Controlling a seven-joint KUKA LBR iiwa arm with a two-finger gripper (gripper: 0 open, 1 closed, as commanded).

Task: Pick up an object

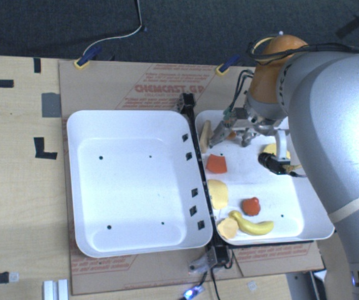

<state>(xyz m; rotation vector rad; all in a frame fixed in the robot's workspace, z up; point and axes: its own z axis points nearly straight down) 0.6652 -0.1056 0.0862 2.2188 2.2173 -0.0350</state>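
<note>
The gripper (pixel 220 136) is seen low over the far left corner of the right bin (pixel 304 220), just above the orange-red block (pixel 216 164); whether anything is gripped cannot be told. The approach step is judged to be in hand. 1 object must next be chosen, perhaps the block or the banana (pixel 252 225), and a centred descent is called for.

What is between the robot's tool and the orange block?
Nothing that I can see. The tool hangs at the top left of the right bin, and the orange block lies just below it, with bare white bin floor between them.
</note>
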